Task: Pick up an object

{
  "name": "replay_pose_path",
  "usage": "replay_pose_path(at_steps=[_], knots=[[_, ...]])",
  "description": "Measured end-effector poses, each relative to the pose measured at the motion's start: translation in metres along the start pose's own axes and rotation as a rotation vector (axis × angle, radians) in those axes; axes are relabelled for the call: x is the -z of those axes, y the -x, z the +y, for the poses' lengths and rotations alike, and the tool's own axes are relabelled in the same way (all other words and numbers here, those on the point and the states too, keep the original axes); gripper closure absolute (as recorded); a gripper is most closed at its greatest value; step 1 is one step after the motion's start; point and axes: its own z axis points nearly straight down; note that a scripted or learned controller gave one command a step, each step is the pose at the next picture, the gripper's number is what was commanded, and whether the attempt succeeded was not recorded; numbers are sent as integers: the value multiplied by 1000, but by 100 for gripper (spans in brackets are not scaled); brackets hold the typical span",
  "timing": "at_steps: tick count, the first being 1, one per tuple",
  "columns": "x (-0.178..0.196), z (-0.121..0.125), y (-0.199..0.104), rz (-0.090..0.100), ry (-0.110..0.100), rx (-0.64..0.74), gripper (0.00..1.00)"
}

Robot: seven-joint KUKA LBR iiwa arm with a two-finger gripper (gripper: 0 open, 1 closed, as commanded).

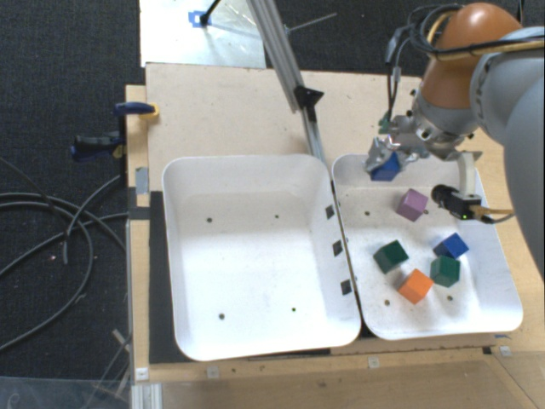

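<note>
Gripped a small blue block (386,169) in the hand (385,156), above the right bin (502,313). Judged light, rigid, smooth-faced; best pinched across opposite flat sides.

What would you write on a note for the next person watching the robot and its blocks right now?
Claw: up over the far left corner of the right bin, with a blue block between its fingers, so a pick looks done or nearly done.
Left in the right bin: purple block, two dark green blocks, another blue block, orange block.
Left bin: nothing to handle there.
Left to do: check the block stays gripped as the arm lifts; it may slip.
</note>
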Motion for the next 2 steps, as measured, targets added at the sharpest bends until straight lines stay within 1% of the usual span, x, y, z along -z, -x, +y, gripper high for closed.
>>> replay_pose_path(at_steps=[1, 2], knots=[[-6, -4, -71, 1, -14, -3, 100], [-6, -27, -164, 2, -16, -2, 100]])
